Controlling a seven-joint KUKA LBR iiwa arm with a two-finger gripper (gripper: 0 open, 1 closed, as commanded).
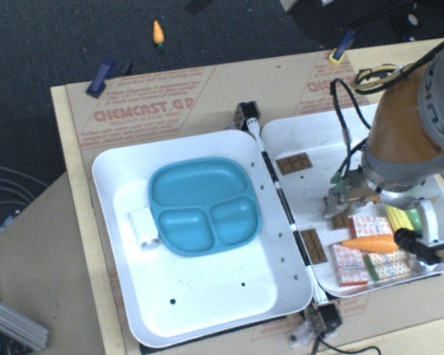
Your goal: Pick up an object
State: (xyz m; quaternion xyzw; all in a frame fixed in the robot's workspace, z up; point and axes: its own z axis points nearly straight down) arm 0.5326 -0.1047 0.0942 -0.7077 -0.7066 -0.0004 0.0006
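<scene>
My gripper (pixel 339 198) is down inside the right bin (pixel 308 129), near its left-middle part. Just below it lie a small brown block (pixel 340 221) and an orange carrot (pixel 369 244). A patterned red-and-white box (pixel 369 262) lies at the bin's front, with a yellow-green object (pixel 401 217) to the right of the carrot. Another brown block (pixel 293 164) rests further back, apart from the gripper. The arm's grey and orange wrist (pixel 403 135) covers the bin's right side.
The left bin (pixel 122 230) holds a blue divided plate (pixel 203 205) and a small white piece (pixel 143 227). A brown block (pixel 311 246) sits by the divider between the bins. Black cables (pixel 344 111) loop above the right bin.
</scene>
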